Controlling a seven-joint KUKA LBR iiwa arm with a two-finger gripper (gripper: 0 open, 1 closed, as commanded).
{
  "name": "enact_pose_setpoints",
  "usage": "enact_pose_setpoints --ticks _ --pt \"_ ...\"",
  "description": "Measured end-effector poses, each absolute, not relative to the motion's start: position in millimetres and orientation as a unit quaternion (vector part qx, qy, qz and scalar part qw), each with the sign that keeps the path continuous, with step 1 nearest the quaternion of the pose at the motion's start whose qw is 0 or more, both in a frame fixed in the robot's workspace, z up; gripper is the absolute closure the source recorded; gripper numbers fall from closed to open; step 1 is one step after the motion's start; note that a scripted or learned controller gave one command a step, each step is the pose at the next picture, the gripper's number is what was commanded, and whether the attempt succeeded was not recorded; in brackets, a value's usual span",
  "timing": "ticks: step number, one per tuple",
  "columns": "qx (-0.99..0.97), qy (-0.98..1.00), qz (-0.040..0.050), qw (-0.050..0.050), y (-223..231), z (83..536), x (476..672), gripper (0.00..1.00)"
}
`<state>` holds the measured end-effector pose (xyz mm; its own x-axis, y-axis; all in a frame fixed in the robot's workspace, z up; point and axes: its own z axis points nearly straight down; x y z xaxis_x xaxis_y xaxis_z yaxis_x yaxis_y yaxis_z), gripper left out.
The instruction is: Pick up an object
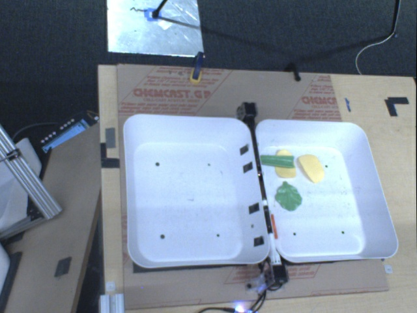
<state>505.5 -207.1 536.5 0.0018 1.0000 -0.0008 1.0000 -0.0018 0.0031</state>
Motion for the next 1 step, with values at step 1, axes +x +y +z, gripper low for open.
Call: enact_pose_setpoints --ticks 1 --pt "0.706 0.709 0.0005 0.002 -206.5 535.3 526.6 1.0"
